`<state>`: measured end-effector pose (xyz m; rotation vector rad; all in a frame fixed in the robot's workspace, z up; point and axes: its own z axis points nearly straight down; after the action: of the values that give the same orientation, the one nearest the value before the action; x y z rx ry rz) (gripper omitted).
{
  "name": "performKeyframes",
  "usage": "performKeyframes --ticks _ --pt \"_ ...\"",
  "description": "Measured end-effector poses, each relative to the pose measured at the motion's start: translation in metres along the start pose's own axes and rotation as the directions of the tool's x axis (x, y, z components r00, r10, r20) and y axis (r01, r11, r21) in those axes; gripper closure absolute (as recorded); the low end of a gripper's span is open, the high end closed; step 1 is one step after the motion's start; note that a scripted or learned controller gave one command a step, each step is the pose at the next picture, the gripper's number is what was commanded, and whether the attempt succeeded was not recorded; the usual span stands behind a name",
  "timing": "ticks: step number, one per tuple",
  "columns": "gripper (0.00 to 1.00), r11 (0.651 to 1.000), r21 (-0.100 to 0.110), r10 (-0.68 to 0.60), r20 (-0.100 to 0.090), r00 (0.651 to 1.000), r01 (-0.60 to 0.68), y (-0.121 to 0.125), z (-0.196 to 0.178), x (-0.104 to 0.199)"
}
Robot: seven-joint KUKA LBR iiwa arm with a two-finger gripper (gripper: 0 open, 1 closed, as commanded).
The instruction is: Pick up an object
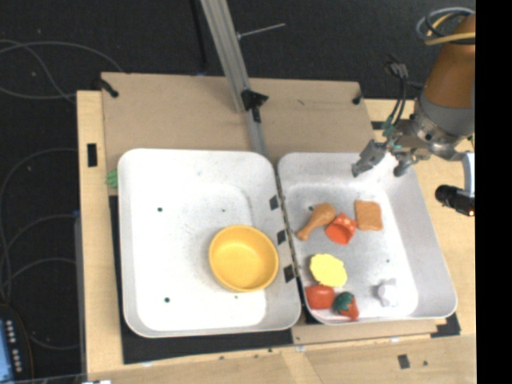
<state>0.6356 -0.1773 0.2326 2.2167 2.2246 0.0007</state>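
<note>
We see the gripper (386,160) hovering at the upper right of the frame, over the top edge of the right bin (424,246), with its two fingers (368,160) spread apart and nothing between them. So we judge this the approach step: no object is picked yet. The candidates lie lower in that bin: a drumstick (317,219) touching a red piece (341,230), an orange block (368,215) just beside them, a yellow piece (328,270) further down, then a tomato (320,297) and a strawberry (346,305) at the bottom edge, and a small grey piece (386,292) to their right. The left bin (160,182) holds a yellow bowl (243,258) near its lower right. For the next move, we think the gripper must travel down the frame and descend over one item; the orange block is nearest and stands a little apart from its neighbours, so it looks the easiest target. The drumstick and red piece, touching, risk a crowded grasp.
</note>
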Motion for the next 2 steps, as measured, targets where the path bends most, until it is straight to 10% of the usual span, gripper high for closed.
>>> performKeyframes --ticks 2 --pt "0.00 1.000 0.004 0.002 0.002 1.000 -0.002 -0.006 0.049 0.006"
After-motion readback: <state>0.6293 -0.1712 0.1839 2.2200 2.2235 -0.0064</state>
